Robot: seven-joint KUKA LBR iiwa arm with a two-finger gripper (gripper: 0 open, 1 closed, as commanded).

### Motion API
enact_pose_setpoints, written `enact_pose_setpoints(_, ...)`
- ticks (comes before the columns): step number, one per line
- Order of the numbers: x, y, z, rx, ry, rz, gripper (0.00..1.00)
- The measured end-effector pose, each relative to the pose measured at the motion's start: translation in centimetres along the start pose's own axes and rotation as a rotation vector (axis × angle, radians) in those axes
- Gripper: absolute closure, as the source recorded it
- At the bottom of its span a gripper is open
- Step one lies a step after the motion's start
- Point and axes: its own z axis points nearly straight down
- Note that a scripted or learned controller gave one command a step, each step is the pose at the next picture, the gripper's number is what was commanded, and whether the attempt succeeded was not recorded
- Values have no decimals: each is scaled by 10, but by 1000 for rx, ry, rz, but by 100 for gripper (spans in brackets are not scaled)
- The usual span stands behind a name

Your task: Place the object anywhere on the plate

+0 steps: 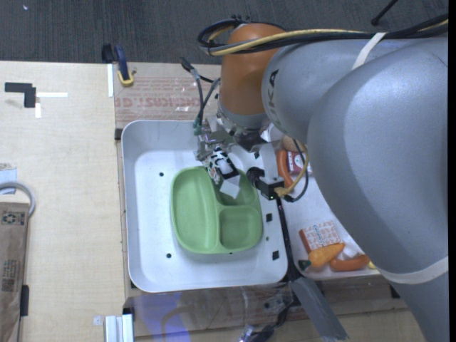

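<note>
You see the pincer (222,168) low over the upper right corner of the green divided plate (206,219), which lies in the left white bin (142,212) at the centre of the frame. Beneath the wrist sits a small black-and-white object (229,184) at the plate's edge, seemingly overlapping the rim; the arm crowds the view, so you cannot tell whether it is pinched or resting free, nor how the pincer stands. By my reading the carry is done and the release is what remains, if it has not happened already. In the right bin (313,262), lower right, you find a carrot-like toy (324,255), a red sausage-shaped piece (349,263) and a printed packet (318,234).
</note>
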Motion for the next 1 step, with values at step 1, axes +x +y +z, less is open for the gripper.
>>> enact_pose_setpoints(1,2,-6,10,21,2,-1,0)
